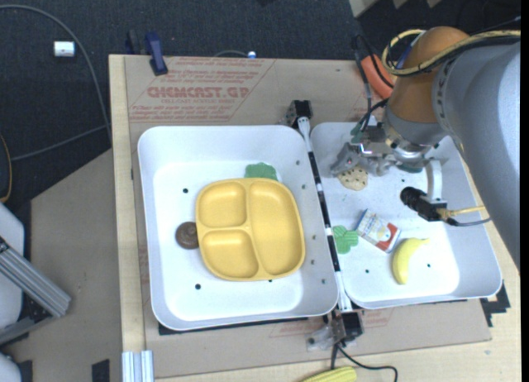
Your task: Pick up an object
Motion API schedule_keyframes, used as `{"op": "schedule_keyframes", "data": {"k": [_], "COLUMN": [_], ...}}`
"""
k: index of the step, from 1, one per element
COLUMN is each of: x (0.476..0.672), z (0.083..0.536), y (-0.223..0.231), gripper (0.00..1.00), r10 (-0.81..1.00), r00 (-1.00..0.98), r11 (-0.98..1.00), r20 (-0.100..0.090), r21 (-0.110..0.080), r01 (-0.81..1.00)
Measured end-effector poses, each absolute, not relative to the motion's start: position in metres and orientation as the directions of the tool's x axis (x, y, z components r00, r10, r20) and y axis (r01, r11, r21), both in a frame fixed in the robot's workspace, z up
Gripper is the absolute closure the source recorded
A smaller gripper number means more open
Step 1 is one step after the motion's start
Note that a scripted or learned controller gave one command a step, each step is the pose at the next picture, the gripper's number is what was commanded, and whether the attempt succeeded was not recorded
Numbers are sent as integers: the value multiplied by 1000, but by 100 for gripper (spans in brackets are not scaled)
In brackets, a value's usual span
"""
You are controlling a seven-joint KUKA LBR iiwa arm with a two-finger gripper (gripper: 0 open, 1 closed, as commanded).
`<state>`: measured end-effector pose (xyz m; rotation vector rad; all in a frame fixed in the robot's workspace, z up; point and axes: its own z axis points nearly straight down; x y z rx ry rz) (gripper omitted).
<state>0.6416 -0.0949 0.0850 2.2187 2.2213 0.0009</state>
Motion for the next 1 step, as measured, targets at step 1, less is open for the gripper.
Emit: {"op": "schedule_keyframes", "data": {"k": [1], "x": [656], "z": [85], "y": [-102], "gripper": [0], "r10": [1000], "r00": [-2], "r11": [2], "r20": [-1], "r21": [3], "r01": [1000]}}
